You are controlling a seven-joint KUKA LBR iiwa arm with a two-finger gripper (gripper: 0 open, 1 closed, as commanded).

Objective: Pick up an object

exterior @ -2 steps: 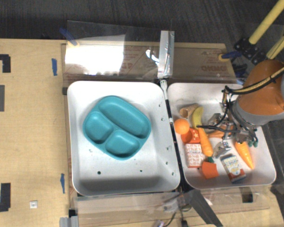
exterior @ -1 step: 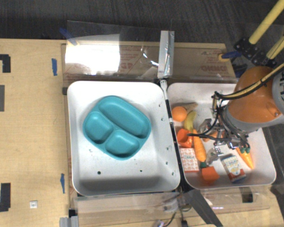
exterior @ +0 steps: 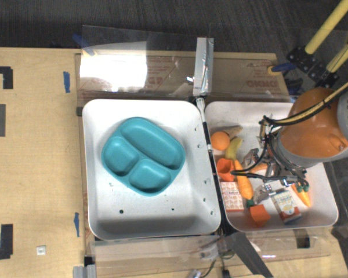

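Tool [exterior: 271,178], grip state impossible to tell, hangs over the right bin [exterior: 325,213] among one orange [exterior: 220,140], two cartons and two carrots.

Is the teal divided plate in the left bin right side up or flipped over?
Right side up: the teal plate shows its three hollow compartments facing the camera.

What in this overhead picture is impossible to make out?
- The hand: wires and its own frame blur together, so what it grips, if anything, is unreadable.
- Small carton: print too small to read.
- Right bin: the orange band covers its far corner.
- Items under the hand: partly hidden.
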